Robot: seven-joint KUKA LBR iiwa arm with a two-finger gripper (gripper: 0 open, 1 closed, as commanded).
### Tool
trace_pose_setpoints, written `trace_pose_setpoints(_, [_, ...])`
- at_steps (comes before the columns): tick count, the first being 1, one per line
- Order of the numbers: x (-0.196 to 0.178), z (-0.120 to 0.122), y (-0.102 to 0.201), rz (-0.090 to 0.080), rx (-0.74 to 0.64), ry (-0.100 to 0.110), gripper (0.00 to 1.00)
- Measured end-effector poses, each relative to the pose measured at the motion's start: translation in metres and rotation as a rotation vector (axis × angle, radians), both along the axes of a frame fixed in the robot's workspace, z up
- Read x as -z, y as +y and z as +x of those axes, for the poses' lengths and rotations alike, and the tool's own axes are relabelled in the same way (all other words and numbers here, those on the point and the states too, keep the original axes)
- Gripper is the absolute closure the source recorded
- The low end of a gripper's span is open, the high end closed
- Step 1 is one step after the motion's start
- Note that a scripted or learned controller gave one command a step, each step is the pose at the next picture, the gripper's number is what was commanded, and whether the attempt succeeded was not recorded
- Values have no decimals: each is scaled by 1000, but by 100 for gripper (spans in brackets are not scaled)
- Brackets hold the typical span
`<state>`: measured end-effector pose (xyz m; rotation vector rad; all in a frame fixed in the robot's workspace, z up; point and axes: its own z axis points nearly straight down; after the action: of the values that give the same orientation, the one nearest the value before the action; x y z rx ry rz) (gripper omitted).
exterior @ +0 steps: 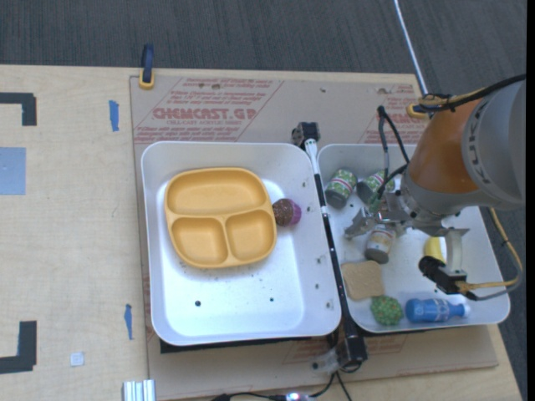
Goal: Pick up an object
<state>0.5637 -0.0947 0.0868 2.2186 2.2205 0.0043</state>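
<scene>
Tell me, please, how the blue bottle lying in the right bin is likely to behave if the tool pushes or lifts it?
The blue bottle lies on its side, so a sideways push would probably roll it. It looks like smooth plastic, so likely light and somewhat slippery. The green ball sits close beside its end and may get nudged.

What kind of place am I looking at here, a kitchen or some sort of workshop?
Most likely a robotics lab test bench, not a kitchen. A grey and orange robot arm reaches over two white bins, one holding a yellow divided plate, the other small toy-like items such as a blue bottle. Cables run across the wooden bench.
</scene>
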Motion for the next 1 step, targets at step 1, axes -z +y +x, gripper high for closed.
trace_pose_setpoints(1, [-12, 2, -1, -2, 1, -7, 100])
